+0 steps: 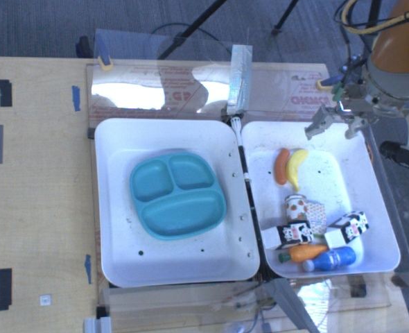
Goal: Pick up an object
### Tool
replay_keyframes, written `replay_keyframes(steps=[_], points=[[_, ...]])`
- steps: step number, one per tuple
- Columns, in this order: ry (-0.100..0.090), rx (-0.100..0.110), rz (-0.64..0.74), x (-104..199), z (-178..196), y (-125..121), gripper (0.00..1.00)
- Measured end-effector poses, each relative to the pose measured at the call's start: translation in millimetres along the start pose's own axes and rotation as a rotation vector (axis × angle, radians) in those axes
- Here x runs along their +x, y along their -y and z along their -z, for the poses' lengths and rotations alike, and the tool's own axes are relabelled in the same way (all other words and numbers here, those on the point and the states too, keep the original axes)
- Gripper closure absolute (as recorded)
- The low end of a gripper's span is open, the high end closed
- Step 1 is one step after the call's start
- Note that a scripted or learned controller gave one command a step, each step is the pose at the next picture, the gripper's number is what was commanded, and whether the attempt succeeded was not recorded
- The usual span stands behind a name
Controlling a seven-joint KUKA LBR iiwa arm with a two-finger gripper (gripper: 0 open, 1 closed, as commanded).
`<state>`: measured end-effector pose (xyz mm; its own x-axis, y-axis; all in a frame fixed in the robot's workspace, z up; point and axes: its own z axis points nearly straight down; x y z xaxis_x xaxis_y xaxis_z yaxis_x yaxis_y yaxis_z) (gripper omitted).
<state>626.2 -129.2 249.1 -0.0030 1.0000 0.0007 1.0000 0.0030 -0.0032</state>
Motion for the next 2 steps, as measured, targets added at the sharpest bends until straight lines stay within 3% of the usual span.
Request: replay_keyframes(steps=[1,2], points=[[0.0,-0.001,0.092,30,-110,3,0.0],[0.001,-0.009,0.132,4,-162,30,0.0]])
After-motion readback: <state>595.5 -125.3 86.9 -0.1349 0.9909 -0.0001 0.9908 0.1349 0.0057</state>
